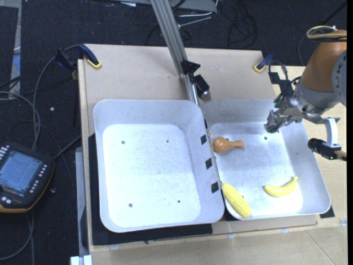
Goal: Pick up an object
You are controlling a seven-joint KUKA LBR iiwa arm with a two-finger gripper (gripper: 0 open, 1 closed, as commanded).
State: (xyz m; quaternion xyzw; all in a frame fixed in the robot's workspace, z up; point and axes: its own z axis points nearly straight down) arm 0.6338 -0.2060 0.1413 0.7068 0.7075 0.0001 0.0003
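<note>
The corn cob (236,200), yellow and lying at a slant, sits nearest the camera at the front left corner of the right bin (311,170), close against the wall that this bin shares with the left bin (149,164). Just to its right, near the same front edge but apart from it, lies a yellow banana (282,187), its curve opening toward the far side of the bench. Farther back in the right bin, close to the shared wall, rests a brown toy drumstick (226,144), its thick end toward the left bin and its thin end pointing right. Each of these three items is a candidate for the pick, and all three lie on the bin floor. The gripper (273,124) is positioned over the far right part of the right bin, well apart from all three items, with its tip pointing down and to the left. Its state cannot be determined from this view, and nothing is visible in it. Above it, the grey wrist leads to the orange band (325,57) at the right edge of the view. The left bin shows a speckled white floor. Both bins sit on a tan bench top (138,70), with yellow clamps (92,63) at its far corners. A handheld control pendant (19,175) lies on the dark floor to the left of the bench.
</note>
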